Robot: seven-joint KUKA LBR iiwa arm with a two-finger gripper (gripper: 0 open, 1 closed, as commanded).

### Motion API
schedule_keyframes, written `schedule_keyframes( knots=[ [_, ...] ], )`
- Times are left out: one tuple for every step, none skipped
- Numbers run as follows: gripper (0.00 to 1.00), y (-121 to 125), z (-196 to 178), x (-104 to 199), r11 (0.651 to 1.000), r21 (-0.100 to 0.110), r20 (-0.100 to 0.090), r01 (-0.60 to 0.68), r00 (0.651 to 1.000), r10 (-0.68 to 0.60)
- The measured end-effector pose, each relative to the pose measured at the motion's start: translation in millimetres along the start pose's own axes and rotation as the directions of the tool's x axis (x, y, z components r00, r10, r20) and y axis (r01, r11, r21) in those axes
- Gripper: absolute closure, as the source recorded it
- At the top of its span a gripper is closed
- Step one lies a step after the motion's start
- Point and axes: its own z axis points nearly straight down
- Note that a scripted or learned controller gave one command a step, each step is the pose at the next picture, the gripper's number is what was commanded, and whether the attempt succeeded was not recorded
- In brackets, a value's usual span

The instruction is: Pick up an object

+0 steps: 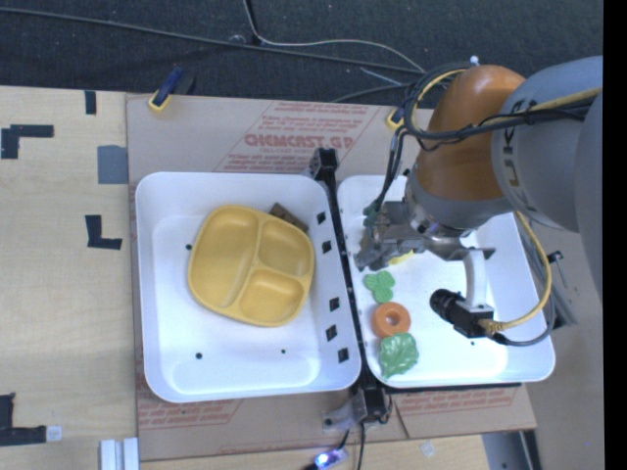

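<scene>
In the right bin (519,360) lie a small green piece (379,284), an orange ring (392,318) and a green leafy toy (398,354) in a line down its left side. My gripper (377,248) hangs low over the upper left of this bin, just above the small green piece. A bit of yellow shows by its tip, too hidden to identify. The arm's orange band (470,116) and grey wrist cover the upper part of the bin.
The left bin (162,292) holds a yellow divided plate (252,264) with a small brown object (284,213) at its upper right edge. A black divider (338,272) runs between the bins. Cables trail over the right bin's lower right.
</scene>
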Motion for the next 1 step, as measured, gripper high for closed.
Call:
schedule_keyframes(
  knots=[
    [1.0,-3.4,-7.0,56.2,1.0,-0.002,0.0,0.002,1.0,-0.002]
  ],
)
